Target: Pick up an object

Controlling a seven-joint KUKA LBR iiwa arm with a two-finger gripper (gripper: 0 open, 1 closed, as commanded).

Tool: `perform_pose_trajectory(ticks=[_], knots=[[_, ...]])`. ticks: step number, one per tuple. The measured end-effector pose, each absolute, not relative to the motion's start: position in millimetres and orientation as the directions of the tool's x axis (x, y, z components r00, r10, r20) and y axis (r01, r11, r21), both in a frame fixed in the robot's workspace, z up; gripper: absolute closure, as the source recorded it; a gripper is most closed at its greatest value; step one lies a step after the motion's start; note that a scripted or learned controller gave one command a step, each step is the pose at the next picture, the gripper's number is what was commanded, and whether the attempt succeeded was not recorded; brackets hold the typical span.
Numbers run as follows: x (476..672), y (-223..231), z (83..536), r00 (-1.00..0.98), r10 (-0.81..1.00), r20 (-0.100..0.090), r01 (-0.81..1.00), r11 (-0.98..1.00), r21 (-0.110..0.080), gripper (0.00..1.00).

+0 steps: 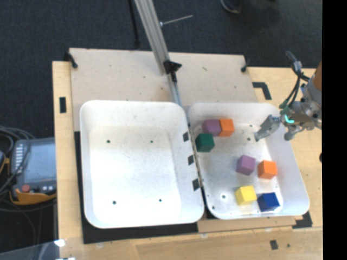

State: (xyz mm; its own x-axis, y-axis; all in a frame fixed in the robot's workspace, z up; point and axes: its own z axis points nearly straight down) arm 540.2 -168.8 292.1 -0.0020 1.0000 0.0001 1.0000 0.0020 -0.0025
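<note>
Gripper [277, 128] released, fingers spread, nothing between them, over right bin's [287, 161] upper right rim | left bin [92, 145] on desk [64, 161] | green cube [205, 142], purple cube [211, 127], orange cube [226, 126] well left of gripper | second purple cube [245, 164], second orange cube [267, 169], yellow cube [245, 194], blue cube [268, 201] below it

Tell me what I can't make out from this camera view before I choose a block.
- Arm: cut off by the right edge; the wrist barely shows above the gripper.
- Fingers: too small and blurred to judge open or shut.
- Purple block and orange block by the right bin's far wall: touching or apart, unclear.
- Yellow block and blue block: same doubt.
</note>
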Motion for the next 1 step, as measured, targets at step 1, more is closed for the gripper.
perform_pose_trajectory(ticks=[1], knots=[[540.8, -168.9, 293.8, -0.001, 1.0, -0.001, 1.0, 0.001, 0.001, 0.0]])
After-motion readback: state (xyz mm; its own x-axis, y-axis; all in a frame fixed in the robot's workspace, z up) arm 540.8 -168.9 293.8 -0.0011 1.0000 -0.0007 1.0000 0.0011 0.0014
